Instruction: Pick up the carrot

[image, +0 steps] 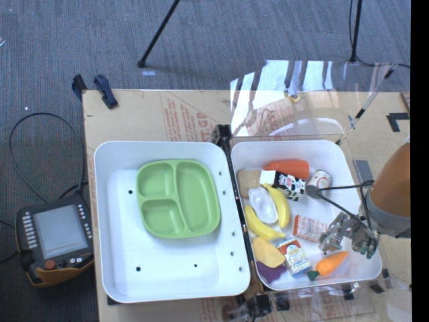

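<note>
Carrot [332, 263]: located in the right bin [358, 180], at the 5 o'clock corner of that bin, lying flat with its green end toward 8 o'clock and its orange body toward 2 o'clock.

Claw [350, 237]: positioned just above the carrot at its 1 o'clock side, near the bin's 3 o'clock wall. The metal parts blur together at this view, so whether the claw is released or clenched cannot be told. The carrot is seen lying on the bin floor, not between the claw's parts.

Arm [399, 193]: enters from 3 o'clock; the orange band sits above the grey wrist.

Other contents of the right bin:
- a second orange, carrot-like item [287, 168] at 12 o'clock, against the far wall;
- a black-and-white carton [289, 185] just below it;
- a small can [320, 180] at 1 o'clock;
- two bananas [268, 219] near the centre, with a white shell-like piece [261, 203] between them;
- a flat packet [310, 227] at the claw's 9 o'clock;
- a small printed box [295, 255] at 6 o'clock, just beside the carrot's green end;
- a yellow and purple item [268, 257] at 7 o'clock.

Left bin [114, 233]: holds a green divided plate [178, 198], three compartments, set toward the bin's 1 o'clock.

Desk [161, 116]: carries both bins side by side. A control pendant [57, 237] lies on the carpet at 9 o'clock of the desk.
</note>
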Robot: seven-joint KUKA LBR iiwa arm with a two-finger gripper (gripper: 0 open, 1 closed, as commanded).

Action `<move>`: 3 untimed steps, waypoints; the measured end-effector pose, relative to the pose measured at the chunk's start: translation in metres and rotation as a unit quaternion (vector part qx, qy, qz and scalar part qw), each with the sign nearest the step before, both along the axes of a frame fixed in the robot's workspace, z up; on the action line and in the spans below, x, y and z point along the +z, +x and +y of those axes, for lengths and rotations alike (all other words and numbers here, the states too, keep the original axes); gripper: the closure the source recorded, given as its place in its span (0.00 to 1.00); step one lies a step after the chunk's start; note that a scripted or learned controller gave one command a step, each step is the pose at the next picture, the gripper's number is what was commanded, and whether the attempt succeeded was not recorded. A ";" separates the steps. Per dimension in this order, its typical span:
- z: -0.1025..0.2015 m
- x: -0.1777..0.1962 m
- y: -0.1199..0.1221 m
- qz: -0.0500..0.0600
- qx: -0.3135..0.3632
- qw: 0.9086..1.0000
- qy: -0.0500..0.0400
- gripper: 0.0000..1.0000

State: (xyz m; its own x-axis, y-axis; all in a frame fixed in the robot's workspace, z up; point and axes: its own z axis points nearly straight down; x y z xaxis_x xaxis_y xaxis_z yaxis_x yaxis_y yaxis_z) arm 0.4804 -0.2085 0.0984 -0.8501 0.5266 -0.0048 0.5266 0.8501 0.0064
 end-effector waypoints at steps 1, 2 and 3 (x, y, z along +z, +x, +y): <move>-0.001 0.013 -0.001 0.003 0.015 1.000 -0.001 1.00; 0.028 0.028 -0.004 0.005 0.033 0.999 0.000 1.00; 0.021 0.027 -0.003 0.003 0.023 1.000 0.000 1.00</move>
